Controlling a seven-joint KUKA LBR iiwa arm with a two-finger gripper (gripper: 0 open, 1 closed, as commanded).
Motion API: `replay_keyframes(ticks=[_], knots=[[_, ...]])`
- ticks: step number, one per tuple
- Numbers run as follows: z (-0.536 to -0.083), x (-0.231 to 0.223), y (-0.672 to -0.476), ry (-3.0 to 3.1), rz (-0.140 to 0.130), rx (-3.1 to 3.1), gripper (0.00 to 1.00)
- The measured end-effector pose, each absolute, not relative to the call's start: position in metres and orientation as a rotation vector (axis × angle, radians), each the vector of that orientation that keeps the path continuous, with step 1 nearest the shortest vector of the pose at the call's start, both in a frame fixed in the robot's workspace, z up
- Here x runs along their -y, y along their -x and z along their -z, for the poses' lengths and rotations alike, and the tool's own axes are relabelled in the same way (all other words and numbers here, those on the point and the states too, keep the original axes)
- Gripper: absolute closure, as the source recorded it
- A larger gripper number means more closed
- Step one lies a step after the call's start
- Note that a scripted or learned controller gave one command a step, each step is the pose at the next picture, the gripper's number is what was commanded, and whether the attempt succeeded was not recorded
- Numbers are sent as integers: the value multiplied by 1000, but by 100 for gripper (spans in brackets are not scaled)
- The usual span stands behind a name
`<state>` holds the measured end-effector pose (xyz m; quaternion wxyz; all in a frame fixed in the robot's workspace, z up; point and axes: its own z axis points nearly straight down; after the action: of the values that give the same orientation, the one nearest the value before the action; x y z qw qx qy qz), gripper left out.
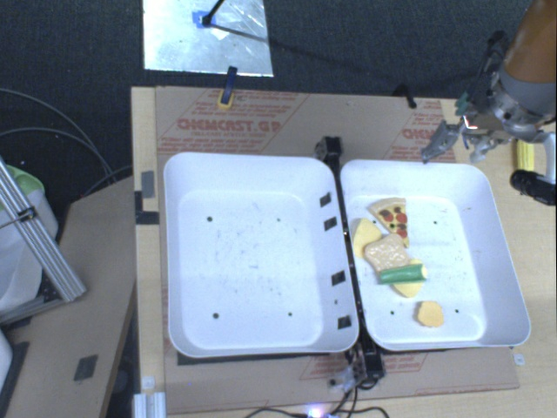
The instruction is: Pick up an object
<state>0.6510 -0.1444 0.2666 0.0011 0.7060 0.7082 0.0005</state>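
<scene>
Right now the end effector [457, 139] hovers with fingers spread, gripping nothing, above the right bin's [487, 233] far rim. Down and left of it sit the pizza slice [391, 216], cracker [385, 252] and green piece [401, 273], clustered. Beyond, the bench [261, 120] and dark floor.

From my feed: even, soft light, kinda grainy; glare on metal sheet [207, 23] beyond left bin [252, 255], faint shadows.
</scene>
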Motion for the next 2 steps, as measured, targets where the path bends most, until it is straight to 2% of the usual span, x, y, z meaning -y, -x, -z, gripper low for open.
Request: replay_keyframes(ticks=[2], knots=[[-360,-1,-626,-2206,-11,-2232,0]])
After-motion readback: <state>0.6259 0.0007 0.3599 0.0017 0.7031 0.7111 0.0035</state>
